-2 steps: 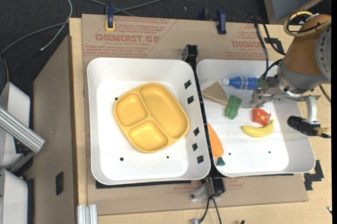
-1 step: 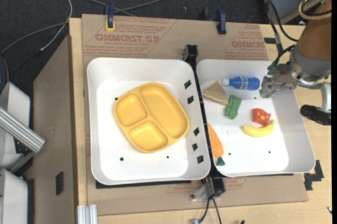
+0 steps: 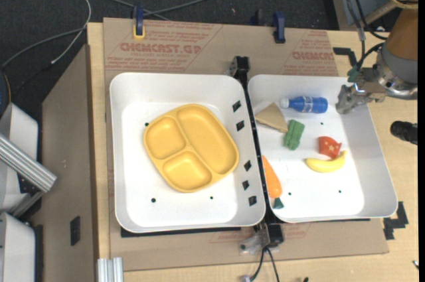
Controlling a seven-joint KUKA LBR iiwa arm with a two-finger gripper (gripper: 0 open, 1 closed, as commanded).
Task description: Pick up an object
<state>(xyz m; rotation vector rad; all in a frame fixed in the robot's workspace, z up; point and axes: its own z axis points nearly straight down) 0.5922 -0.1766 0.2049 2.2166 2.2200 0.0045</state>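
Note:
The right bin (image 3: 372,174) holds several small objects: a blue and white bottle (image 3: 305,103) at the back, a tan wedge (image 3: 271,117), a green piece (image 3: 293,134), a red piece (image 3: 329,146), a yellow banana (image 3: 325,164) and an orange carrot (image 3: 273,184) along the left wall. My gripper (image 3: 350,98) hangs at the bin's back right corner, just right of the bottle and apart from it. Nothing shows between its fingers.
The left bin (image 3: 126,194) holds a yellow divided plate (image 3: 191,146). A black divider with clips runs between the bins. Cardboard lies under both, clamped at the back by a yellow clamp (image 3: 139,22) and a blue clamp (image 3: 279,27). Cables cross the dark floor behind.

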